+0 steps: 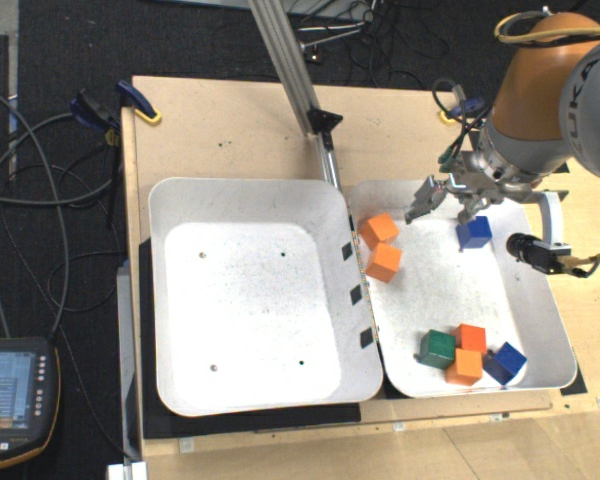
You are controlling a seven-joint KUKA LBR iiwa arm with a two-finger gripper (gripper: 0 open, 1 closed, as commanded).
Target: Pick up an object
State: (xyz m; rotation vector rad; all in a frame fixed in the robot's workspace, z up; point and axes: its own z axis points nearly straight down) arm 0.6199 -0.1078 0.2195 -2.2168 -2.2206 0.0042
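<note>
Gripper [448, 202] hangs over the upper part of the right bin [540, 298], fingers spread wide, pinching nothing. Blue cube [474, 232] sits just below its right-hand finger, on the bin floor, not between the fingers. Two orange cubes [381, 246] lie touching each other, left of the gripper by the bin's left wall. Well below it, near the bottom edge: a green cube [438, 348], two more orange cubes [468, 352] and a second blue cube [504, 362], bunched together.
</note>
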